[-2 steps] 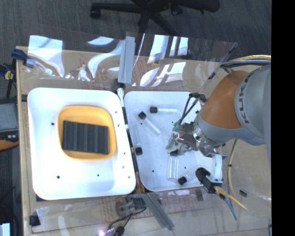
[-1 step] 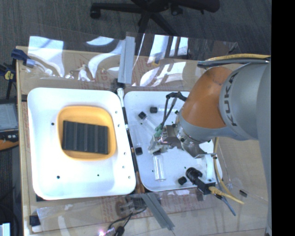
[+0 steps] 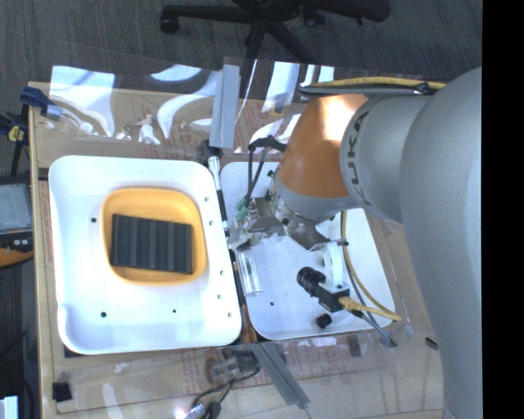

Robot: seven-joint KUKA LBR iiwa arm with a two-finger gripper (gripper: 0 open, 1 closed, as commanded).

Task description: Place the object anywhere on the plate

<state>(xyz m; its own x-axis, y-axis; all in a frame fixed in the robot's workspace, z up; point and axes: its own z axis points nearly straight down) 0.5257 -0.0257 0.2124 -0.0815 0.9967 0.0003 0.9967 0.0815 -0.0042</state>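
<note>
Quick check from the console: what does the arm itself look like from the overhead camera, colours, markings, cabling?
The arm is bulky, rounded, grey, with a glossy orange band above the wrist and part of the dark KUKA lettering beside it. A yellow cable loops down from the wrist, thin dark wires run along its left side, and the gripper end is metallic.

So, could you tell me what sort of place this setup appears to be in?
Most likely a robotics lab or test cell. A KUKA arm reaches over two white bins set side by side on a bench, one holding a yellow plate, and an office chair base stands on carpet behind.
</note>
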